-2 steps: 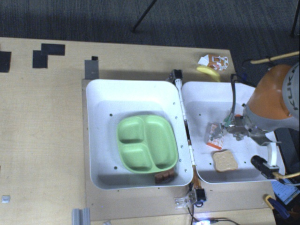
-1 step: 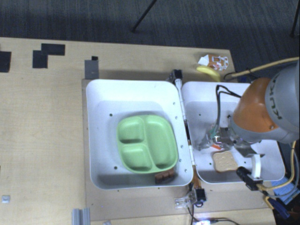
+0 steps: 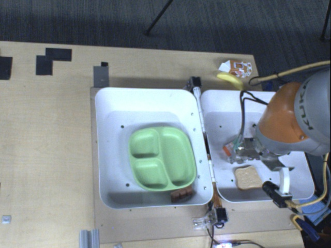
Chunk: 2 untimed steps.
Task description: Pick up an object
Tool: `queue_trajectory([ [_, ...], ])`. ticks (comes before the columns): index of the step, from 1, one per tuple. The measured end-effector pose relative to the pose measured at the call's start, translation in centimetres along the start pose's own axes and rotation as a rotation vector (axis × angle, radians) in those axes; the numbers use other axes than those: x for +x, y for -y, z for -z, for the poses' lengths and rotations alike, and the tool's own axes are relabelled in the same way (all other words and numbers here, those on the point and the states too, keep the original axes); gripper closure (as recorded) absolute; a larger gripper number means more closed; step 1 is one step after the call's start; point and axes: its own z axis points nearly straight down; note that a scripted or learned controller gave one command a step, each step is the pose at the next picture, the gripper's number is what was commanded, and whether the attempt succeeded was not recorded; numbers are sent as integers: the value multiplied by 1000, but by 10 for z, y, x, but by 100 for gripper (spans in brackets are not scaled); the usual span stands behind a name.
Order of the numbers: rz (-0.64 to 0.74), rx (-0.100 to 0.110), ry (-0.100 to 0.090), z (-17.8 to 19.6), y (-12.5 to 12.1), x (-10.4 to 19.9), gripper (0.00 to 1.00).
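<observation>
Camera view, left to right: the left bin [image 3: 111,138] holds a green tray [image 3: 162,158] with three compartments, and a small brown block [image 3: 181,195] lies just beside the tray's near edge. In the right bin [image 3: 222,187] a small orange item [image 3: 228,150] sits near the middle, and a toast slice [image 3: 248,177] lies flat toward the near wall. The gripper [image 3: 243,154] hangs low over the right bin, between the orange item and the toast; its state cannot be told. The arm [image 3: 289,120] covers the bin's right side.
</observation>
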Motion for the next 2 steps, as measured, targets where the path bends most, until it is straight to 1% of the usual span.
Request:
queue_trajectory([
  [1, 0, 0, 0, 0, 0, 0, 0],
  [2, 3, -3, -1, 10, -1, 1, 100],
])
